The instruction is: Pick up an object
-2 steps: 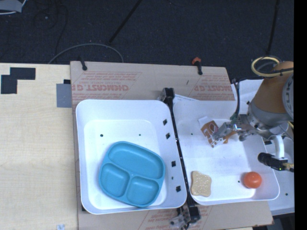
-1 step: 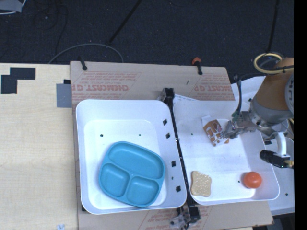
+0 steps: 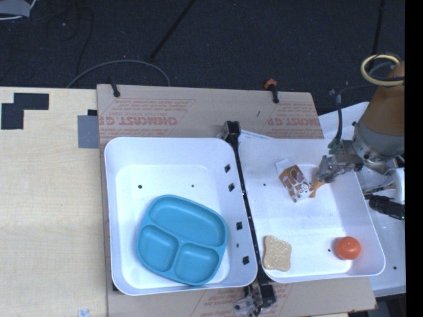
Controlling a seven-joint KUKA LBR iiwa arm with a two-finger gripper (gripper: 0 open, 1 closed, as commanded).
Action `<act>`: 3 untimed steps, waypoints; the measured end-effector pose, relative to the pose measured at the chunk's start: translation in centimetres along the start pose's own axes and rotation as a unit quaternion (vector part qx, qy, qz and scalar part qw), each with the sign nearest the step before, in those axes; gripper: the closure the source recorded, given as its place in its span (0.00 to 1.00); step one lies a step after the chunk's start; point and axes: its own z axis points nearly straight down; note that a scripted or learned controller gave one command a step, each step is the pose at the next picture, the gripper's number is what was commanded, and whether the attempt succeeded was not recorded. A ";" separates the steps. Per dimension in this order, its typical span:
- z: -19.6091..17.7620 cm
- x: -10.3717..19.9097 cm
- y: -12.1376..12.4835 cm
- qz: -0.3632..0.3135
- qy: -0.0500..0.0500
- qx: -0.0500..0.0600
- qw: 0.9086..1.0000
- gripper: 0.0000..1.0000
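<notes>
Reaching into the right bin (image 3: 370,243), the gripper (image 3: 326,170) hangs just beside the snack packet (image 3: 295,182), its opening impossible to judge, and may nudge the light packet aside instead of catching it

Dark carpet floor (image 3: 218,32) across 12 o'clock, black cables (image 3: 175,22) trailing over it. Light wood worktop (image 3: 46,210) at 9 o'clock with black square markers (image 3: 23,107). Printed cardboard sheet (image 3: 198,114) centre, clamped by its top edge.
</notes>
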 end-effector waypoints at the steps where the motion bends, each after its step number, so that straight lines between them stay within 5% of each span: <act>1: -5.3 -0.1 0.1 0.000 0.000 0.000 1.000 1.00; 3: -4.7 11.5 1.0 -0.001 0.001 0.003 1.000 1.00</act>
